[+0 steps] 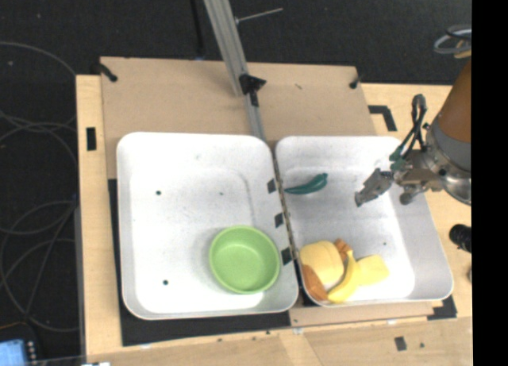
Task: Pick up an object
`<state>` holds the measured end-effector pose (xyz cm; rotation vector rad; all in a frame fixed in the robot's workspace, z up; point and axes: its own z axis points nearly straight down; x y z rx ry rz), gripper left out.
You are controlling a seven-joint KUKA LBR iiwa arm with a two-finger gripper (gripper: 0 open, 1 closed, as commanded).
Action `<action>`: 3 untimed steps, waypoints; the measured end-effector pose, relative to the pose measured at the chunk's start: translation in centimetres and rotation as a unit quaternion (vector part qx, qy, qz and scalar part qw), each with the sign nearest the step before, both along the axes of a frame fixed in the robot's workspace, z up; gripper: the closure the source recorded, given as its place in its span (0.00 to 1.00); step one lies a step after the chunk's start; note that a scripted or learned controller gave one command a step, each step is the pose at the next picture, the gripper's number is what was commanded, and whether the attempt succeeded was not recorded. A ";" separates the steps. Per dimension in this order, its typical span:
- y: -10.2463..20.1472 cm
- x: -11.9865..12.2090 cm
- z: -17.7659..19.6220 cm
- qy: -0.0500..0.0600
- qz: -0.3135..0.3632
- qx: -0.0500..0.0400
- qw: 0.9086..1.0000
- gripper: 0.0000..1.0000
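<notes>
Even, fairly bright light falls from above, so the two white bins point(198, 166) look nearly washed out, with faint grey speckle and little contrast on their floors. Shadows are soft and short, as under the green bowl point(244, 258). The whole frame is slightly soft and grainy, and the dark floor point(48, 15) around the table point(317, 94) loses detail.

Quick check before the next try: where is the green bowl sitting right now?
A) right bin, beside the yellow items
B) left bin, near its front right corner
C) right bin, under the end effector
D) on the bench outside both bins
B: the green bowl rests inside the left bin, near its front right corner, while the end effector hangs over the right bin.
</notes>
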<state>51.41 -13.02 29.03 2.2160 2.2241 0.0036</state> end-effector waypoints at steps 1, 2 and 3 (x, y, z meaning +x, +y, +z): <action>0.0 0.0 0.0 0.000 -0.001 0.000 1.000 0.00; -0.4 -0.5 -6.1 0.004 -0.002 -0.001 1.000 0.00; -0.3 -0.4 -10.3 0.003 -0.003 -0.001 1.000 0.00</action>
